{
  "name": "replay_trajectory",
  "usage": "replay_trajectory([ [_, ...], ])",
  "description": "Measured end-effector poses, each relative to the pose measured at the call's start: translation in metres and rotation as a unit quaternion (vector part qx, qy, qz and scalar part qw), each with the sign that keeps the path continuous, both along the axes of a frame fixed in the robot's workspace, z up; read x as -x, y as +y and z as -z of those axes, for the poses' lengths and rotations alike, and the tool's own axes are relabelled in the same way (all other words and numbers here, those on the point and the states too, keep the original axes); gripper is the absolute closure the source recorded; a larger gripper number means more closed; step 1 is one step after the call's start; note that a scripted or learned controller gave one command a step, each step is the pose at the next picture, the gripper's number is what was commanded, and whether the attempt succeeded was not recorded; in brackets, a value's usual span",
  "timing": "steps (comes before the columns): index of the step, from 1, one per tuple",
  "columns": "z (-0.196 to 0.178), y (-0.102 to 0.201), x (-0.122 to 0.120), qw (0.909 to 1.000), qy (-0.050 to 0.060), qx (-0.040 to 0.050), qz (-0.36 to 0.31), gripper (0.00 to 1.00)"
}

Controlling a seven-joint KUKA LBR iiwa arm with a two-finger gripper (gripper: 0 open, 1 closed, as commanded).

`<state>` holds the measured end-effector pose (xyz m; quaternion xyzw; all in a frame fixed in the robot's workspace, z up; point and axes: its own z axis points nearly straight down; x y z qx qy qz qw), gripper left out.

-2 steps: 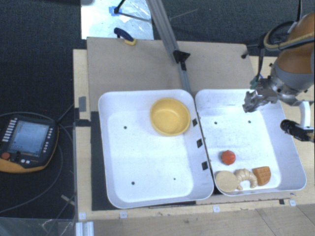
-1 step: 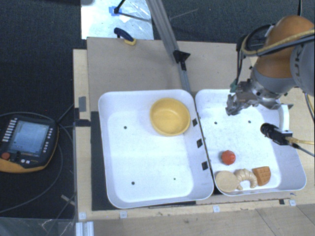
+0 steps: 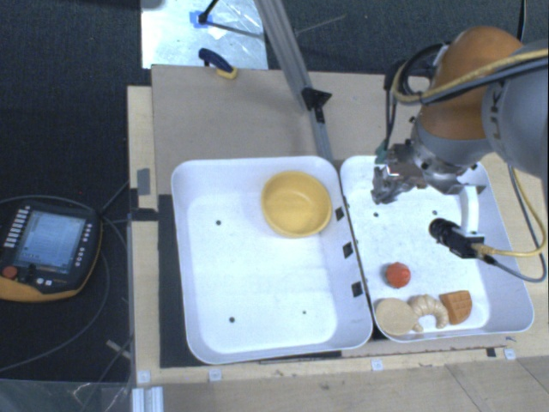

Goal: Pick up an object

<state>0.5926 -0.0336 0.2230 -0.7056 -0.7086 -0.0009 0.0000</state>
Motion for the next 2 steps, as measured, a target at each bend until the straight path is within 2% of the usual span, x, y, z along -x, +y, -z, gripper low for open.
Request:
replay_trajectory([
  [2,-0.017,0.108,0.011,1.0000,0.000,-0.0001,0.000,1.00],
])
